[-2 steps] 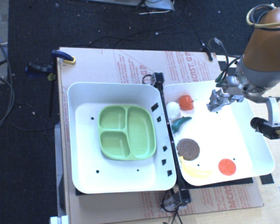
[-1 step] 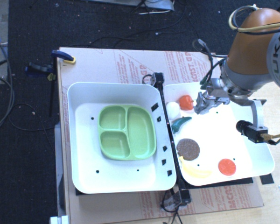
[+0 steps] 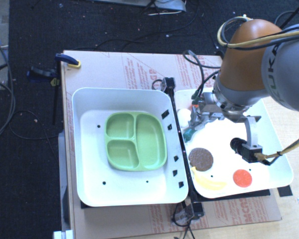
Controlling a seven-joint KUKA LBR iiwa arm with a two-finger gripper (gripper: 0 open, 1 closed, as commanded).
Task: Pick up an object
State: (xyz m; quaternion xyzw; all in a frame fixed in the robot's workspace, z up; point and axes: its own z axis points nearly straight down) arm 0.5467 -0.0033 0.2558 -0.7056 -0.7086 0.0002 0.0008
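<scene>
The arm [image 3: 259,59] reaches in from 3 o'clock and hangs low over the right bin [image 3: 279,169], near that bin's 10 o'clock corner. Its gripper [image 3: 195,119] points down by the wall between the two bins. I cannot tell how the gripper is set, because the big wrist hides most of it. A small teal thing [image 3: 189,131] lies right under the gripper, and a white ball [image 3: 183,115] sits just beside it, at about 10 o'clock from the teal thing. I cannot tell if the gripper touches either one, and nothing looks lifted off the bin floor. So I think the pick is not done yet. The arm seems to be at the reaching and grabbing part, with closing on a thing and lifting it up left to do. Other things wait in the right bin too: a brown disc [image 3: 201,158] near 7 o'clock, a banana [image 3: 209,182] just past it toward 6 o'clock, and a red disc [image 3: 242,178] near 5 o'clock. The left bin [image 3: 89,133] holds a green tray [image 3: 135,141] with three parts, lying flat in its middle, well apart from the arm.
</scene>
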